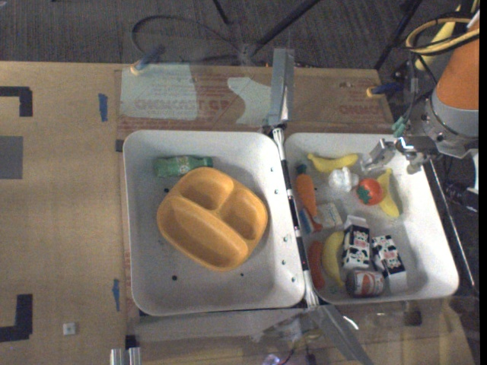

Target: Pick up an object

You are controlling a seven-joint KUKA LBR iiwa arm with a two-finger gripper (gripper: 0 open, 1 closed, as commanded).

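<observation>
Lab: taped bench (61,204), tripod legs (304,10)

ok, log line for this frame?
arm: above right bin far edge | tool: near tomato, nothing seen held | left bin: orange tray

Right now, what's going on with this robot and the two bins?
The arm reaches in from the right, and its gripper hangs over the upper part of the right bin, near a red tomato-like toy and a yellow banana. Nothing is visibly held. That bin also holds a carrot, two cow-print cartons and a can. The left bin has an orange divided plate and a green packet.
</observation>
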